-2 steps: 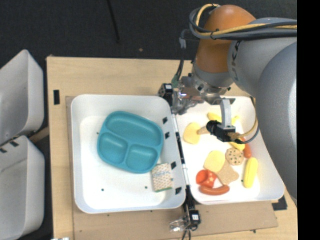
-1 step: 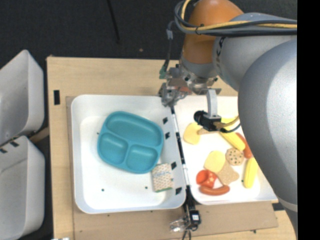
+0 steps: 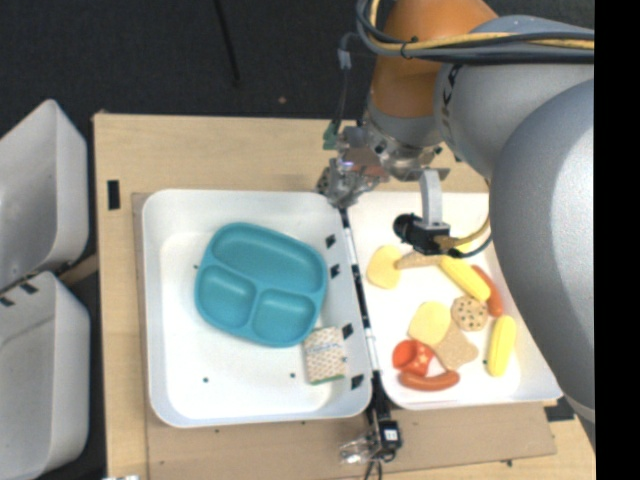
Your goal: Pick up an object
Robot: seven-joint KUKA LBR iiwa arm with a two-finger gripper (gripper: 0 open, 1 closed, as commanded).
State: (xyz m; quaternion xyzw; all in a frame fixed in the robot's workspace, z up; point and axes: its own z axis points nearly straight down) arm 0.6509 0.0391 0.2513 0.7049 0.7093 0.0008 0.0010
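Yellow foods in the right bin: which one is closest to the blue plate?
The pale yellow round piece beside the divider; the other yellow pieces lie farther right.

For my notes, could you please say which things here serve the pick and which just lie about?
Job: claw; candidates: plate, speckled pad, cookie, sausage.
Just lying about: left bin, right bin, bench.

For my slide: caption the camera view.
Gripper near the bins' divider; blue plate in one bin, toy food in the other.
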